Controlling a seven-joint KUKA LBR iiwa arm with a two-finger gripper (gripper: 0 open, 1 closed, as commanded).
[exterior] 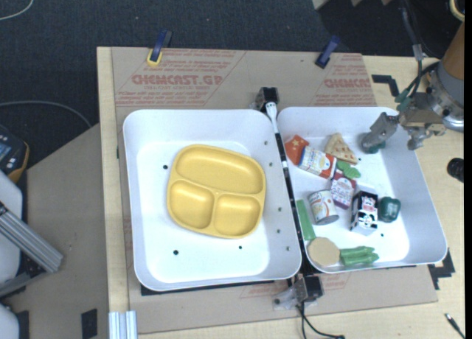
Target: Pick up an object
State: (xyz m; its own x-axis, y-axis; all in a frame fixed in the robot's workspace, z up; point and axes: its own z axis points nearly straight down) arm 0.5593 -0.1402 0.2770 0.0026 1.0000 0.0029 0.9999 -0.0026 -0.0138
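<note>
Here the pickable things lie heaped in the right bin, all below and to the left of the gripper as the camera sees it: nearest is a tan wedge with a flat triangular face, and beside it a red and white carton, boxy and printed. Further from the gripper sit a small printed can on its side, a black and white cow-patterned box, a dark green rounded piece, a flat tan disc and a knobbly green piece touching it. The gripper's grey metal fingers hang spread apart over the bin's upper part with nothing between them, apart from every object. Well away in the left bin rests a glossy yellow plastic tray with three rounded compartments. Both bins are smooth white plastic on a brown cardboard sheet.
</note>
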